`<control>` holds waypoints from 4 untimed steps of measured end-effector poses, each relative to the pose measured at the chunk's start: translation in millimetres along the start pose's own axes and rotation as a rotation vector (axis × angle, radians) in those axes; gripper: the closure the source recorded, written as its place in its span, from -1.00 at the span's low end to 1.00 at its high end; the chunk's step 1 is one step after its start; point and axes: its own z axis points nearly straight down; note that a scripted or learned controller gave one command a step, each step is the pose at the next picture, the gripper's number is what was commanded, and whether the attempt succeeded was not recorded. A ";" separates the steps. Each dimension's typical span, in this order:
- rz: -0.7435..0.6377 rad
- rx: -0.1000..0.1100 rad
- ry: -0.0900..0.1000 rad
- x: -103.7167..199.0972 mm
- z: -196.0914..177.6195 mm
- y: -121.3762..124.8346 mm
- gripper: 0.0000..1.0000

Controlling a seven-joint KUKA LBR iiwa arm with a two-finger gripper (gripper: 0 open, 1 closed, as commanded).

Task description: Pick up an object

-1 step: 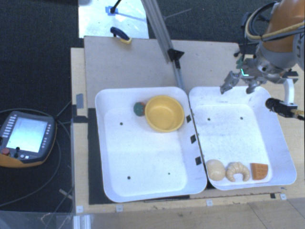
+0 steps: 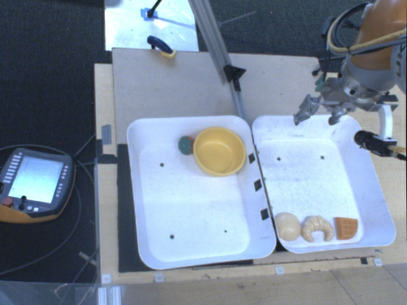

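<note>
My gripper [image 2: 316, 114] hangs above the far edge of the right bin [image 2: 318, 164], its two fingers spread open with nothing between them. Along that bin's near wall lie a pale round bun [image 2: 287, 225], a croissant [image 2: 318, 228] and an orange wedge-shaped piece [image 2: 346, 227], all far from the gripper. In the left bin [image 2: 191, 221] a yellow bowl [image 2: 219, 150] stands at the far right corner, with a small dark green ball [image 2: 185, 145] touching its left side.
A slanted metal pole [image 2: 213, 33] with a black clamp [image 2: 233, 74] crosses the bench behind the bins. A teach pendant [image 2: 32, 183] lies on the floor at left. A black-and-yellow tool [image 2: 160, 46] rests at the bench's far edge.
</note>
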 end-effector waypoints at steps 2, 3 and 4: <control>0.001 0.004 0.000 -1.4 104.0 -12.5 -1.00; 0.001 0.004 0.000 -1.2 155.7 -13.3 -1.00; 0.001 -0.001 0.000 -1.5 142.8 -11.7 1.00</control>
